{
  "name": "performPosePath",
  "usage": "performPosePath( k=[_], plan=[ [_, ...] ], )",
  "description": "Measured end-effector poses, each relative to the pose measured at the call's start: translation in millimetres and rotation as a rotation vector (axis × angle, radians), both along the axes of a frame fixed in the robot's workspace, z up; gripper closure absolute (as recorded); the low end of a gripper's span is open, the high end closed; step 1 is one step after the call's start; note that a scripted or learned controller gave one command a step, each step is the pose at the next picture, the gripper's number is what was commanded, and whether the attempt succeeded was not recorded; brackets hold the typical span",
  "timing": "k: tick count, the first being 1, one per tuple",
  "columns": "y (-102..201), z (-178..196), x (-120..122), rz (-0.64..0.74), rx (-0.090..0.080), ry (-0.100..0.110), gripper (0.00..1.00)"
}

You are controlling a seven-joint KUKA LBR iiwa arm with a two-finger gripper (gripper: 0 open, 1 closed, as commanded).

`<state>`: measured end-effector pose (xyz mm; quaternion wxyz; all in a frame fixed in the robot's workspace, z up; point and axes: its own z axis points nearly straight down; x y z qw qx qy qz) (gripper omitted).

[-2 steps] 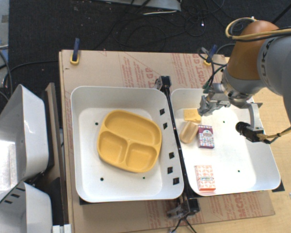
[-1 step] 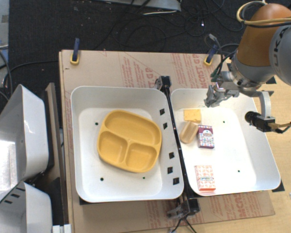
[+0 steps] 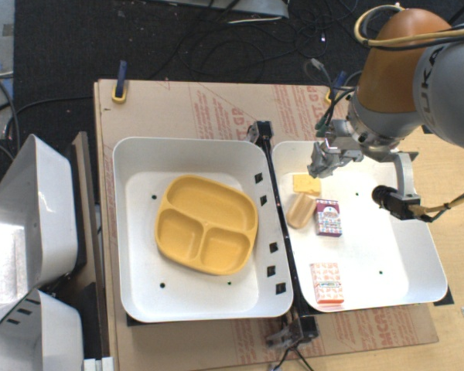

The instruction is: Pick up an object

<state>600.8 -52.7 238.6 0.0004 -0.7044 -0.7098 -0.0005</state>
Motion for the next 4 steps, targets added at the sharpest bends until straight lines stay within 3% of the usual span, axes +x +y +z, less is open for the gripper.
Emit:
performPosePath(
  k=[1, 3, 4],
  plan=[
    [43, -12, -21, 0.000, 0.000, 0.003, 1.00],
    [135, 4, -60, 0.002, 0.000, 0.002, 1.00],
    [150, -8, -81, -0.001, -0.002, 0.004, 1.00]
  ],
)
